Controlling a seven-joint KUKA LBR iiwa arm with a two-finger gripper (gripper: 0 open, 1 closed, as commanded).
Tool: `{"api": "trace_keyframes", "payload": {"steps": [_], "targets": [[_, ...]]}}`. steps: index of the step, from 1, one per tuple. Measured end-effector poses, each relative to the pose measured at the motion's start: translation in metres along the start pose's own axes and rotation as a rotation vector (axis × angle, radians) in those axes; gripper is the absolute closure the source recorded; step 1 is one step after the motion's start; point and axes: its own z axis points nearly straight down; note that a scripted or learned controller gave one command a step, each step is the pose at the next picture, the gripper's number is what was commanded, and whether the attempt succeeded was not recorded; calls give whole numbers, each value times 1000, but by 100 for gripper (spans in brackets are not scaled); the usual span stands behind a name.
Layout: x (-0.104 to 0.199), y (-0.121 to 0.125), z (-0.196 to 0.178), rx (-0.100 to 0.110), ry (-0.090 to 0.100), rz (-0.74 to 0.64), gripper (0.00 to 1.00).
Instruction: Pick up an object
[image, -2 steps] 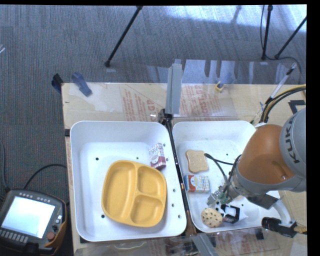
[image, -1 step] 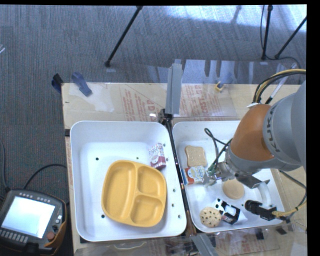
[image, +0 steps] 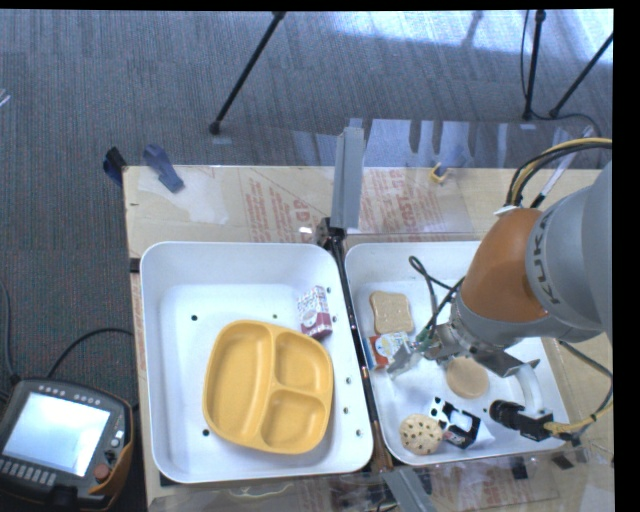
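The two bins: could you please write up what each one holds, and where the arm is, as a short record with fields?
left bin: yellow divided tray, small red-and-white carton
right bin: toast slice, chocolate-chip cookie, tan round disc, black-and-white item, red-and-white packet
arm: over the right bin
gripper: low, by the packet; grasp unclear

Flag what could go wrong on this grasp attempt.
1. The gripper sits low in the right bin by a small red-and-white packet close to the divider wall; the fingers may hit the wall.
2. The toast slice and round tan disc lie close by and may get nudged.
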Motion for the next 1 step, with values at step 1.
{"api": "trace_keyframes", "payload": {"steps": [1], "targets": [[-13, -8, 0, 0, 0, -363, 0]]}}
